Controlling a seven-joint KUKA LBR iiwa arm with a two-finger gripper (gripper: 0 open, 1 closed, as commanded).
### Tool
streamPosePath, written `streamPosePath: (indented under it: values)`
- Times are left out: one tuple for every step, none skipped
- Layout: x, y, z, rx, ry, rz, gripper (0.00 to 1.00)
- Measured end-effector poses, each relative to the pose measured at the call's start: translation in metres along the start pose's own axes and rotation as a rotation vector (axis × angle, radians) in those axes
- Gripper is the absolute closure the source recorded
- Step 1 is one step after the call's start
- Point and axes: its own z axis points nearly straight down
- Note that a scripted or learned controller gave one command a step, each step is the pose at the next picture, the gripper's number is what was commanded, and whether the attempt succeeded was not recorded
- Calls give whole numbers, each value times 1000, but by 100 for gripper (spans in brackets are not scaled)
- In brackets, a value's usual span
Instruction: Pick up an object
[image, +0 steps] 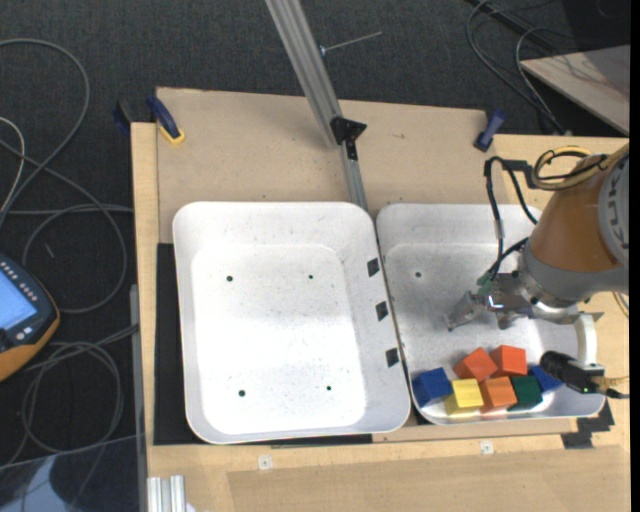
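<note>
Resting on a wooden bench (260, 140) over dark carpet, two white bins (270, 320); gripper (487, 308) state indiscernible.

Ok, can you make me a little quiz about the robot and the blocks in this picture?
1. True or false: the blocks lie in the left bin.
2. Which colour is the block nearest the divider between the bins? A) blue B) green C) orange
3. Fill in: the gripper hangs over the ___ bin.

Key:
1. False. They are bunched in the right bin's near corner.
2. A, the blue block.
3. Right; it has no block between its fingers.
</note>
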Motion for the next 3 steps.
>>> streamPosePath:
  values:
    - [0, 2, -14, -10, -2, -1, 100]
    - [1, 2, -79, -16, -5, -2, 100]
    - [1, 3, -133, -17, -6, -2, 100]
